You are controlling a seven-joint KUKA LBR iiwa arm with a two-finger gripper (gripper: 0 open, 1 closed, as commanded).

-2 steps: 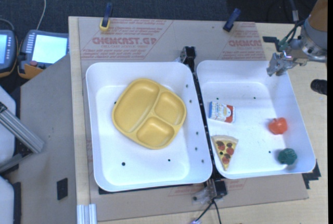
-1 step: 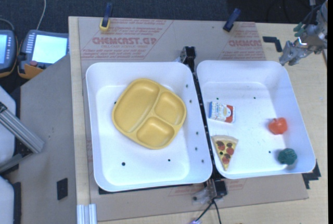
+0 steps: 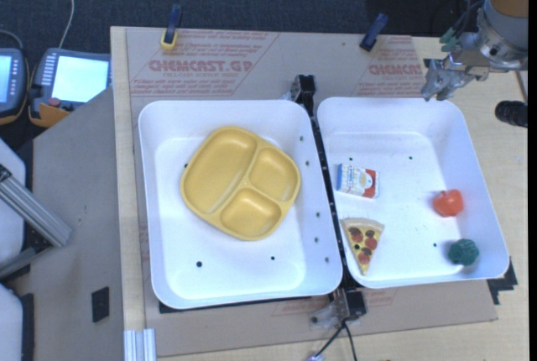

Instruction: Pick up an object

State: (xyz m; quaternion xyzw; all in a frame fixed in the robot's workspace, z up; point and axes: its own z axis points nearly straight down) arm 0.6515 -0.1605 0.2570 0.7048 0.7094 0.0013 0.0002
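Camera view gives us 2 white bins side by side. We see the gripper (image 3: 438, 91) above the far right corner of the right bin (image 3: 470, 151), well apart from everything in it; we cannot tell how it is set. That bin holds 4 objects: a small carton (image 3: 357, 180), a pizza slice (image 3: 364, 238), an orange ball (image 3: 449, 203) and a green ball (image 3: 462, 251). A yellow divided plate (image 3: 241, 181) lies in the left bin (image 3: 159, 183).

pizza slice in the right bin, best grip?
The pizza slice lies flat, tip toward the bin's near wall, close to the divider. Probably best to bring the hand straight down and pinch across the narrower lower half, where its two slanted edges converge.
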